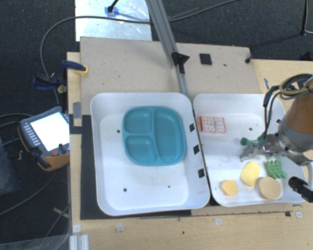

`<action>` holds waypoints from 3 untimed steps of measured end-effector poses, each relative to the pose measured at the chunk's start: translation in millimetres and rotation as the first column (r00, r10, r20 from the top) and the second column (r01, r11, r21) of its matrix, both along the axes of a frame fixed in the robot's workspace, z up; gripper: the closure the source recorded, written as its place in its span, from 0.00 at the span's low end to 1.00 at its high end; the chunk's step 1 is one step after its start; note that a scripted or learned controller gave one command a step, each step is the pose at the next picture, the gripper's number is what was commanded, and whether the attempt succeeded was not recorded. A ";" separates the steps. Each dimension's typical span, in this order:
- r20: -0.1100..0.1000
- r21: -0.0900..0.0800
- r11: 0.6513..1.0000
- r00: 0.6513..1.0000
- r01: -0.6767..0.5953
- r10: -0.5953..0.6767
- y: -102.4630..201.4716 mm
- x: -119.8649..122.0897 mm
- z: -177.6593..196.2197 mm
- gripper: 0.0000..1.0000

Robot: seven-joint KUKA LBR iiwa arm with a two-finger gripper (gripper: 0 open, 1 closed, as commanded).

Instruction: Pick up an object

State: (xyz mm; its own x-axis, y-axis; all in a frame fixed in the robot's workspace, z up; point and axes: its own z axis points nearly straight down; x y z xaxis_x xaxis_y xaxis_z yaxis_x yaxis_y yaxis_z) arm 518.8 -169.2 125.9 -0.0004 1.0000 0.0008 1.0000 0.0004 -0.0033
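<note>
Gripper (248,149) low in right bin (234,108), just above yellow lemon-shaped object (250,173); green item (274,168) just beside it. Finger state cannot be made out.

The robot arm (302,120) enters at the frame's three o'clock edge. Its visible wrist section is a rounded, bulbous housing in orange-brown, with a grey metal collar beneath it. Black cables loop over the top of the housing toward one o'clock, alongside a pale grey hose. At the collar's nine o'clock side sits the gripper (248,149), a small grey metal assembly. A black block-shaped fitting hangs off the arm near five o'clock.
</note>
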 end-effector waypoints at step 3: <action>0.008 -0.002 1.000 1.000 -0.003 0.003 -1.8 3.4 17.5 1.00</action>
